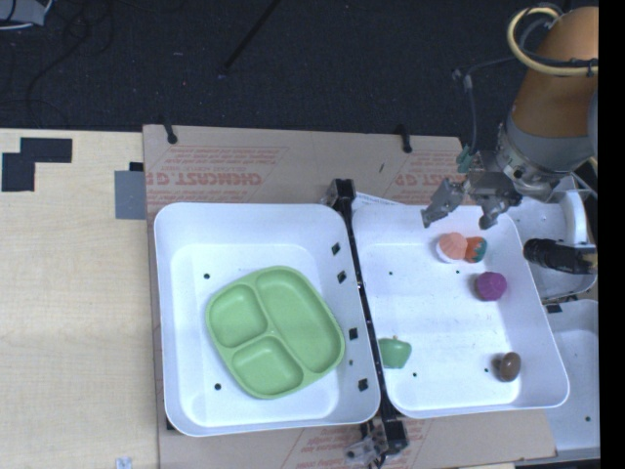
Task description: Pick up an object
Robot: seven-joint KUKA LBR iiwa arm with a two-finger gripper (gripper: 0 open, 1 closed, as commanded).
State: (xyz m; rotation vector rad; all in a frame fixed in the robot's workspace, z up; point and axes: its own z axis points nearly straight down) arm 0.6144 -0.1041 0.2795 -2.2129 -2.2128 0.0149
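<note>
Grey fingers of the gripper (467, 206) stand spread apart with nothing between them, hanging over the far edge of the right bin (547, 379), just beyond the pink and orange toy (459, 247). That toy looks the handiest target, with a purple ball (490, 285) near it, a brown lump (506, 365) at the near right and a green piece (395, 353) by the divider. I would centre the fingers over the toy before descending, astride its narrower width and away from the bin wall.

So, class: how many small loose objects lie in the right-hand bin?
4: an orange-pink piece near the far edge, a purple ball below it, a brown lump front right, a green piece by the divider.
</note>
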